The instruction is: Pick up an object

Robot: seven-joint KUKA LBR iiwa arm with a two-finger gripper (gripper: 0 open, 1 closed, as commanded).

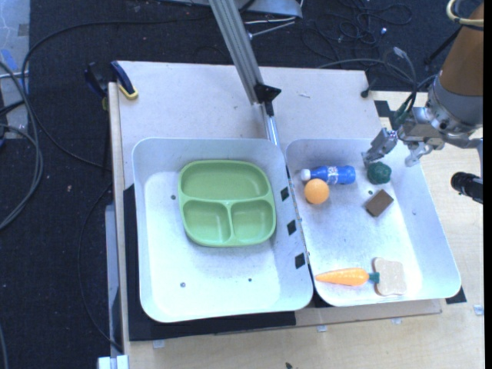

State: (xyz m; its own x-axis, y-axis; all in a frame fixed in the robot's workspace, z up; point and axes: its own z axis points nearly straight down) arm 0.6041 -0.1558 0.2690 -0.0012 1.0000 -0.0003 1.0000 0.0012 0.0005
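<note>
The right bin (pixel 430 229) holds several small objects. A blue bottle (pixel 332 175) lies near its back left, with an orange ball (pixel 316 192) just in front of it. A dark green round object (pixel 378 173) sits at the back and a brown block (pixel 378 203) lies in front of that. An orange carrot (pixel 344 277) and a slice of bread (pixel 390 276) rest at the front edge. My gripper (pixel 396 151) hangs above the bin's back right corner, open, nothing between its fingers. Its left finger (pixel 377 147) is just above the green object.
The left bin (pixel 154 267) holds a green divided plate (pixel 227 203). A slanted metal pole (pixel 240 44) rises from the seam between the bins at the back. Cables lie on the dark floor around the bench.
</note>
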